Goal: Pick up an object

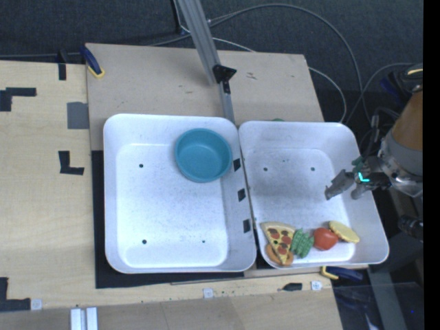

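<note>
A blue bowl (203,155) sits at the back of the left bin (130,184). Along the front of the right bin (289,184) lie a pizza slice (278,241), a green leafy piece (301,242), a red tomato (325,238) and a yellow piece (344,232). My gripper (349,185) hangs over the right side of the right bin, above and behind the tomato and yellow piece. Its two dark fingers (337,184) stand apart with nothing between them.
A slanted metal pole (199,29) rises behind the bins, with cables trailing to the right. A yellow-handled clamp (93,62) sits at the board's back left corner. The wooden bench stretches left of the bins.
</note>
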Available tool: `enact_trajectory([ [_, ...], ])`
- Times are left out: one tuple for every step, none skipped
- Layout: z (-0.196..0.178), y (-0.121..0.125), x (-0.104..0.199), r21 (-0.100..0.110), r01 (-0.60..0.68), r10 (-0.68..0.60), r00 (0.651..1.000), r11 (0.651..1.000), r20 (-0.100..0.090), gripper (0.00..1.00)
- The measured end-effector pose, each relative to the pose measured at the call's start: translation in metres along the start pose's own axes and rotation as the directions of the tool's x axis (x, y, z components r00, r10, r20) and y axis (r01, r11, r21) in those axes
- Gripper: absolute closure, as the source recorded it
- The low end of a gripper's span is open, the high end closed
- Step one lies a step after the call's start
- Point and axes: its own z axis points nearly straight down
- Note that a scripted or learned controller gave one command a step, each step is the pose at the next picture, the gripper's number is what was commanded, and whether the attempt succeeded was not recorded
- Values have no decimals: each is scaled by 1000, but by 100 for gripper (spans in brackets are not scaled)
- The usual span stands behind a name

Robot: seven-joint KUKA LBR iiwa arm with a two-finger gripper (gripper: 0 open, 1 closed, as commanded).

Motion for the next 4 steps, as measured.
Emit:
enact_trajectory([
  [0,0,0,0,0,0,1000,1000,0,0],
  [57,7,4,5,0,0,1000,1000,-1,0],
  [106,13,11,4,0,0,1000,1000,-1,0],
  [129,13,11,-1,0,0,1000,1000,1,0],
])
